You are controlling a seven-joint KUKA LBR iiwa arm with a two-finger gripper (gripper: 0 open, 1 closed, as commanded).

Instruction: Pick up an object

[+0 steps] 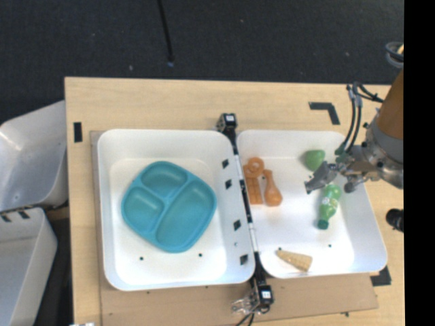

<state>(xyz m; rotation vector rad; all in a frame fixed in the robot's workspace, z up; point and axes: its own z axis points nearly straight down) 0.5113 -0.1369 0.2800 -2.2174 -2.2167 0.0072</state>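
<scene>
Far to the left of your gripper [333, 177], the left bin [109, 250] holds a teal divided plate [168, 206]. Nearer, still to its left in the right bin [360, 257], lie two orange pieces [260, 182] side by side. Below and left of the gripper a tan wedge [294, 259] rests near the bin's front. A green rounded piece [314, 159] sits just up-left of the gripper, and a green bottle [327, 208] lies directly beneath it. Its fingers are spread, holding nothing. Judged step: the approach, before any grasp. You next need a straight descent with the jaws astride the bottle.
</scene>
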